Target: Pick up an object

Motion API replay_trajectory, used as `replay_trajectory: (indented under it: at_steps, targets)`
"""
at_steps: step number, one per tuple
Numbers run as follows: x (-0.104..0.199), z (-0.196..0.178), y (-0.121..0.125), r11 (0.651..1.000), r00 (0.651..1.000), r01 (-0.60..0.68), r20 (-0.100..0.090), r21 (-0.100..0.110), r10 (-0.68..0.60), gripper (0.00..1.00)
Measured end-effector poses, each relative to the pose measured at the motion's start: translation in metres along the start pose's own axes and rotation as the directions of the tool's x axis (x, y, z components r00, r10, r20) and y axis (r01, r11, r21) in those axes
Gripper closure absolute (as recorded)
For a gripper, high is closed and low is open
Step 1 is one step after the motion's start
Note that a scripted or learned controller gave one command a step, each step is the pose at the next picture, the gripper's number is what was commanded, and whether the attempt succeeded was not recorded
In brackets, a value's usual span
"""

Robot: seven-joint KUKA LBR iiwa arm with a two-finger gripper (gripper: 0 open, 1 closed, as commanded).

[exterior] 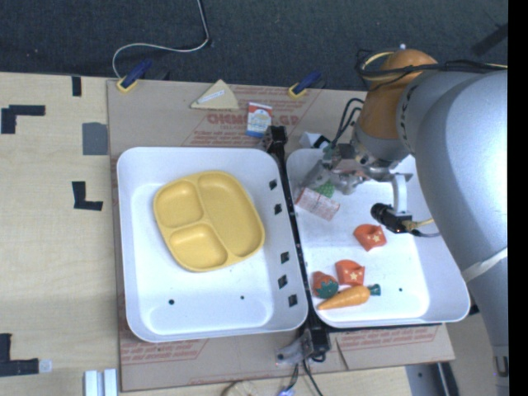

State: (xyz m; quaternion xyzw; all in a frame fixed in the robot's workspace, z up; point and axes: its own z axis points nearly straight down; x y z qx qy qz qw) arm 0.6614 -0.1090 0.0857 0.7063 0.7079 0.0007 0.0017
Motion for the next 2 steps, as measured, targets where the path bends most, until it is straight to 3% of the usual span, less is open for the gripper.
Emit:
replay_trajectory:
  at_steps: [1, 2]
  targets:
    - [0.0122, 0.0004, 0.0069, 1.000, 1.000, -0.001, 0.001, 0.004, 0.001, 0.00]
    - [0.0129, -0.0087, 0.0066, 1.000, 1.000, 0.000, 0.002, 0.005, 0.000, 1.00]
